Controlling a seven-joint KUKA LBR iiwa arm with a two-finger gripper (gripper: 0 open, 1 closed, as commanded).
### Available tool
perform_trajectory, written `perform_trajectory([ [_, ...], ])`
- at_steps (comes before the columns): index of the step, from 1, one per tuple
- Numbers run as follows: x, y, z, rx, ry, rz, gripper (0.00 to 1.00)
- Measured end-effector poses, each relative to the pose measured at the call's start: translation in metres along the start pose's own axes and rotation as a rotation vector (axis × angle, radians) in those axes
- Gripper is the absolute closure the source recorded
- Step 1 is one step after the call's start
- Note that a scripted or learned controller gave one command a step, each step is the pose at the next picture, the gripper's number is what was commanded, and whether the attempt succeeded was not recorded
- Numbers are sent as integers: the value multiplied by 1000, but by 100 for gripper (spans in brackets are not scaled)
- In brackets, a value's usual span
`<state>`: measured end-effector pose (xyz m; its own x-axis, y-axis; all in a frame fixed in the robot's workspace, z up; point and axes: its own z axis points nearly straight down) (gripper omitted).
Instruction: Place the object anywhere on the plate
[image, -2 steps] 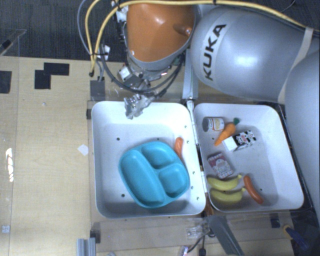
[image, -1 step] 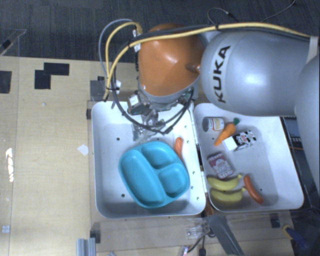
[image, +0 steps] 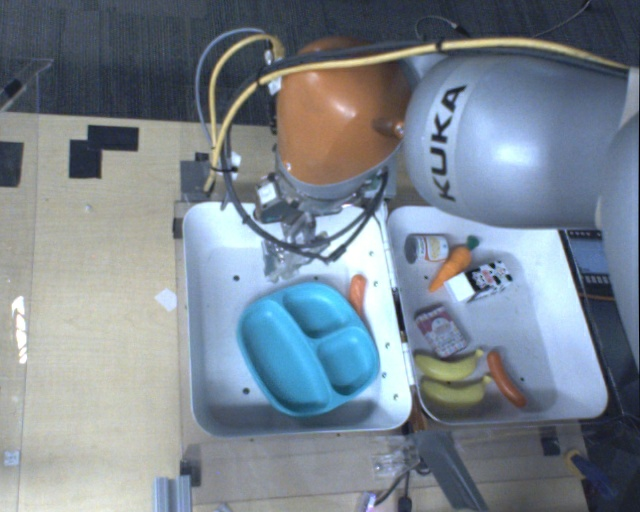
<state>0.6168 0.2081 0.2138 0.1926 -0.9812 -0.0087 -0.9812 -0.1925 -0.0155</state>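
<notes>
A small orange sausage-shaped object (image: 357, 293) lies in the left bin (image: 205, 330), touching the blue plate's (image: 307, 346) right rim; likely light, smooth and prone to rolling, it is best pinched across its middle.

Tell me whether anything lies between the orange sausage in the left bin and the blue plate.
Nothing visible does. The orange sausage lies in the left bin right beside the upper right rim of the blue plate. The gripper hangs just to its upper left.
</notes>
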Motion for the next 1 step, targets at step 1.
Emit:
perform_trajectory([
  [1, -2, -2, -13, 9, -4, -1, 100],
])
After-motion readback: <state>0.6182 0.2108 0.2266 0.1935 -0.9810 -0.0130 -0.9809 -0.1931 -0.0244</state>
